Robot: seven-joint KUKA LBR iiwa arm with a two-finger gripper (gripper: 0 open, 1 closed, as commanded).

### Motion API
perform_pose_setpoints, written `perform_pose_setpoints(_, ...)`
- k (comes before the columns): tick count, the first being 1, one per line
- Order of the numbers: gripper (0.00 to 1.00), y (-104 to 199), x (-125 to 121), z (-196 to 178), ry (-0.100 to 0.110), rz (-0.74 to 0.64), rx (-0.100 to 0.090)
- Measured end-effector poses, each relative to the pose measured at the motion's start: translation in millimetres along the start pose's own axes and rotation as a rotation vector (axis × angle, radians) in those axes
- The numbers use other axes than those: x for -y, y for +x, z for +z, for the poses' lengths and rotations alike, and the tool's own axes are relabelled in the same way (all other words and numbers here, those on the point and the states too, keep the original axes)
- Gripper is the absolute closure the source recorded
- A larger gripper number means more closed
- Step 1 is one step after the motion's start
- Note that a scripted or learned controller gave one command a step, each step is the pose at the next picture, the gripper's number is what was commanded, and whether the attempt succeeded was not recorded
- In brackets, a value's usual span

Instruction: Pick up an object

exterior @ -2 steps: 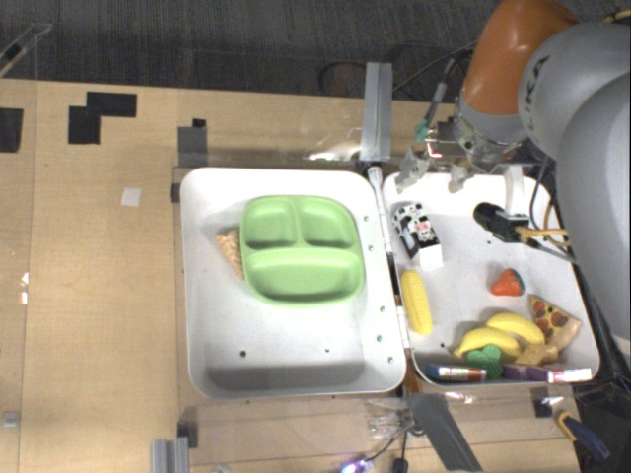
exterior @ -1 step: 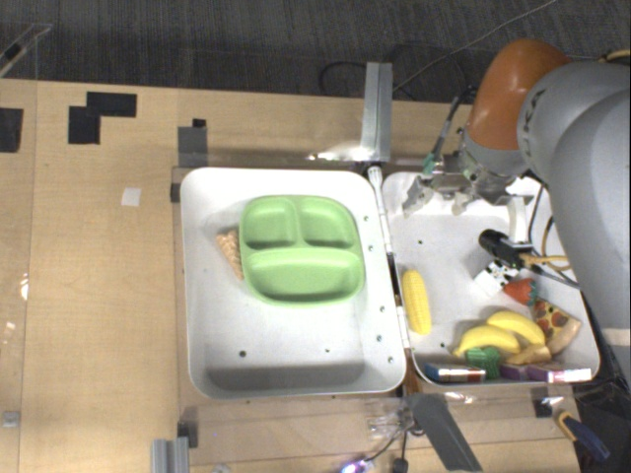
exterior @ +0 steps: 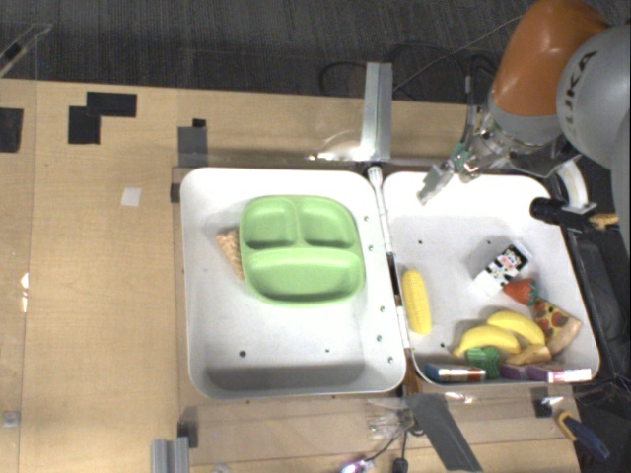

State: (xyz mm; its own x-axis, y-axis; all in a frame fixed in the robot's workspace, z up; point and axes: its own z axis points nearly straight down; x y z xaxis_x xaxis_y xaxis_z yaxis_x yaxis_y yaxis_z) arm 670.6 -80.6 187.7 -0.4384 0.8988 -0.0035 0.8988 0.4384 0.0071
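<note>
Here the pincer (exterior: 437, 182) hangs open and empty over the right bin's (exterior: 463, 227) far-left corner, so the approach is under way; next it must choose a target and descend. Near-right lie two bananas (exterior: 503, 333), one corn cob (exterior: 417, 301), one small box (exterior: 501, 265). The left bin (exterior: 207, 264) holds one green tray (exterior: 299, 247).

The arm (exterior: 577, 62) runs off the right edge. The hand (exterior: 441, 178) is too small to tell how its fingers stand. A tan item (exterior: 229, 251) lies half hidden under the green tray (exterior: 299, 248). The bananas (exterior: 501, 335) cover part of a jumbled pile.
</note>
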Motion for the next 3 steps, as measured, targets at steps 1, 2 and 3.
perform_pose_setpoints(1, 0.00, -33.2, 81.7, 91.2, 0.002, 0.097, 0.000)
perform_pose_setpoints(2, 0.00, -86.3, 109.5, -12.9, -0.001, 0.087, 0.003)
perform_pose_setpoints(3, 0.00, -89.3, 100.9, 86.1, 0.002, 0.202, 0.000)
